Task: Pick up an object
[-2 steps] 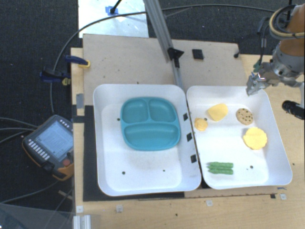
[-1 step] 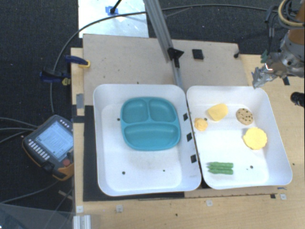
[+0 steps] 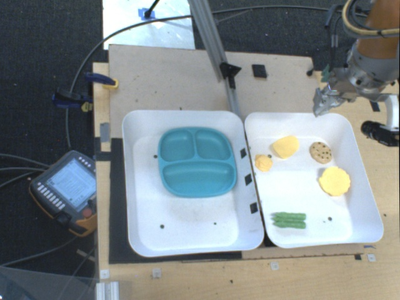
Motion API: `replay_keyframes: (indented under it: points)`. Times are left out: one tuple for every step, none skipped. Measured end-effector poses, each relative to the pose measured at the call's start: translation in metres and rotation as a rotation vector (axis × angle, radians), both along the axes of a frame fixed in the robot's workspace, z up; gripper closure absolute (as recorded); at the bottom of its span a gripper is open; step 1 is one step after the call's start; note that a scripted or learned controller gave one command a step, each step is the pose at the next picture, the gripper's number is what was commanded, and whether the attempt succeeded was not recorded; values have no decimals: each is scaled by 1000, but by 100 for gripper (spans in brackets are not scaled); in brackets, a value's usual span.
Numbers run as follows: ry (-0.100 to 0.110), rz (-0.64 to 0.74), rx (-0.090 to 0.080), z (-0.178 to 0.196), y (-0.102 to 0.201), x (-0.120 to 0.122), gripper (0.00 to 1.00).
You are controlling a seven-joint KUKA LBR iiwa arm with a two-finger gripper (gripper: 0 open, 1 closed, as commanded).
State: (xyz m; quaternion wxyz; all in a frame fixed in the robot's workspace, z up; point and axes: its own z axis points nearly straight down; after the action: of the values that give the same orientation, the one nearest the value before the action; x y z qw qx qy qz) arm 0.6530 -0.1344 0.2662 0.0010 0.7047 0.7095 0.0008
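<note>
The right bin (image 3: 359,167) holds a yellow chip-like piece (image 3: 285,147), a small yellow round piece (image 3: 264,163), a brown speckled cookie (image 3: 320,152), a larger yellow disc (image 3: 335,181) and a bunch of green beans (image 3: 289,220). My gripper (image 3: 322,101) hangs above the far rim of the right bin, up and to the right of the yellow chip-like piece. Nothing shows between its fingers. It is well apart from every object.
In the left bin (image 3: 134,186) lies a teal divided plate (image 3: 197,162). A metal pole (image 3: 209,33) slants over the bench behind the bins. A teach pendant (image 3: 65,189) lies left of the bench, with cables around it.
</note>
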Motion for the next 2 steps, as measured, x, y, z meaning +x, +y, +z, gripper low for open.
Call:
replay_keyframes:
  points:
    - [0, 2, 1, 5, 50, -6, 100]
    - [1, 2, 1, -12, 102, -9, 100]
